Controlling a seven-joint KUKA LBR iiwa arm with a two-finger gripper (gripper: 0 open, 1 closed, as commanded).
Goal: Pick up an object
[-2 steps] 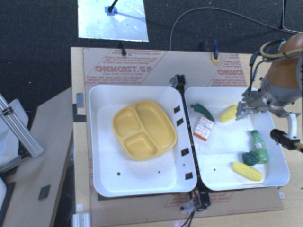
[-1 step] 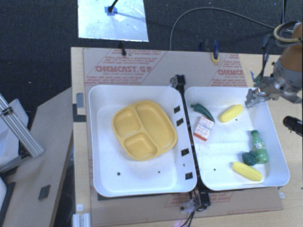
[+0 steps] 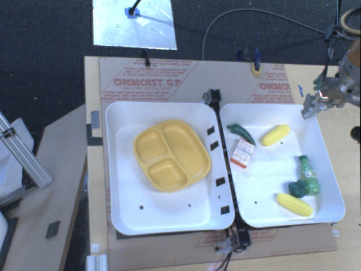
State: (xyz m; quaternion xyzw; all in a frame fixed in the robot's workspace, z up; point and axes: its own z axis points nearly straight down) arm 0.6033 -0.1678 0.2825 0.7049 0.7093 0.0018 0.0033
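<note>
The right bin [image 3: 327, 145] holds a green pepper [image 3: 242, 132], a yellow corn cob [image 3: 275, 135], a small red and white packet [image 3: 242, 153], a green bottle [image 3: 307, 174] beside a dark green leafy piece [image 3: 297, 188], and a second corn cob [image 3: 294, 204] near the front. My gripper [image 3: 315, 105] hangs over the far right corner of this bin, above and right of the upper corn cob. Nothing shows between its fingers.
The left bin [image 3: 121, 151] carries a yellow divided tray [image 3: 171, 153]. A black divider with clips [image 3: 221, 151] runs between the bins. A cable [image 3: 237, 21] arcs over the back of the bench, and a shiny plate [image 3: 133, 16] lies beyond.
</note>
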